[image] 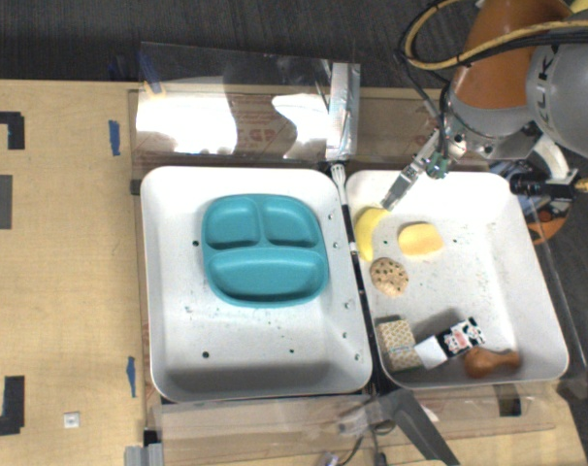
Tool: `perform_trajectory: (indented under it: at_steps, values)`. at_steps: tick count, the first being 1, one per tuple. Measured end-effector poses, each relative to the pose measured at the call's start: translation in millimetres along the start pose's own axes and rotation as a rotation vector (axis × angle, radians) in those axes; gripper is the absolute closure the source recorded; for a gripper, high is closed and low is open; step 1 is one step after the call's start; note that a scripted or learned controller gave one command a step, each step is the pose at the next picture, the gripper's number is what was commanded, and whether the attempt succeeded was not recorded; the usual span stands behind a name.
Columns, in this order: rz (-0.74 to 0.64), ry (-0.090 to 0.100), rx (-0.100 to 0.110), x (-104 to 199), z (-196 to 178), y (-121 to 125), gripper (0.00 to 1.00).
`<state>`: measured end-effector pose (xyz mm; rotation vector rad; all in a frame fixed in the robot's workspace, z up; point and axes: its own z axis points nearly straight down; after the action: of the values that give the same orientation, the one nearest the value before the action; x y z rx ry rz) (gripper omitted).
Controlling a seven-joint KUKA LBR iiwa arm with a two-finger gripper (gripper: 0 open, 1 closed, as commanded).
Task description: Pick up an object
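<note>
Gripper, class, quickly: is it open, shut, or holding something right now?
Gripper: cannot be told. Its tip hangs over the right bin, just above the banana, with nothing seen held.

You could read no complete text. The grey arm housing (566, 76) carried partial letters at the frame's right edge, and the small black-and-white carton (461, 338) bore print too small to read.

Bright overhead glare, slightly soft, perhaps compressed
</note>
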<state>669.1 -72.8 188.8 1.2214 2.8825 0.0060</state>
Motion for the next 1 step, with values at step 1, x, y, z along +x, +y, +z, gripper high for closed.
perform_trajectory:
  at_steps: [1]
  values:
    - [-0.127, -0.001, -0.001, 19.1, -74.5, 1.4, 0.00]
